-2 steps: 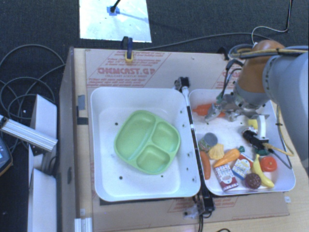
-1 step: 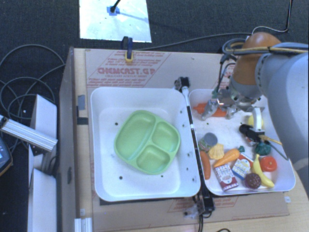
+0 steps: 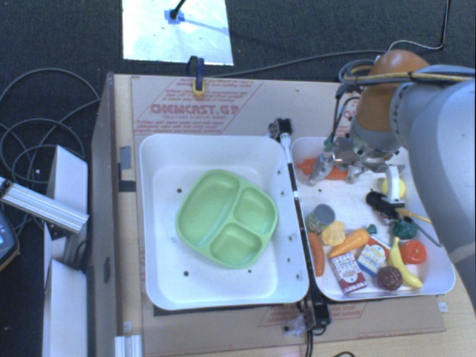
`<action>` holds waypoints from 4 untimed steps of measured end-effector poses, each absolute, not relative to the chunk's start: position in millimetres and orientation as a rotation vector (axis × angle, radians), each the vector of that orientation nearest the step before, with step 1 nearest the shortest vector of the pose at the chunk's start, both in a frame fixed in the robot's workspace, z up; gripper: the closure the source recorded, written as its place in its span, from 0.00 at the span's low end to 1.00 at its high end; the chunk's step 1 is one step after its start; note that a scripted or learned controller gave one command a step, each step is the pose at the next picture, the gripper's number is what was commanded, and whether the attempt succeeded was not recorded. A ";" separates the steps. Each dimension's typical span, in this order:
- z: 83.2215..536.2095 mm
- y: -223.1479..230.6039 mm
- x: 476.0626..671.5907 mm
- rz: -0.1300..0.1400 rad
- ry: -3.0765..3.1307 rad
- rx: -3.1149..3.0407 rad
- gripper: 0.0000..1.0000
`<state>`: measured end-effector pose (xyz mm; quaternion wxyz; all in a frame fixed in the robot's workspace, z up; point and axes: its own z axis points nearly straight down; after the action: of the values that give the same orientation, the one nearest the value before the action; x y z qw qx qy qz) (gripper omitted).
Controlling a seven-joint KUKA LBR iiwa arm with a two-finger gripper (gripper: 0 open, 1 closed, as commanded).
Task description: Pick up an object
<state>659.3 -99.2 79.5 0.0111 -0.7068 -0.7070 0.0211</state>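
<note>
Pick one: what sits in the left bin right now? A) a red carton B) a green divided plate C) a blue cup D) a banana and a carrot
B: the green divided plate lies in the left bin; the banana, the carrot and the red carton all lie in the right bin.
</note>
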 end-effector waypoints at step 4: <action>154.9 -138.2 668.9 0.003 -2.224 -2.219 0.00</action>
<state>668.9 -138.2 154.9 -0.0001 -0.7062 -0.7081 0.0008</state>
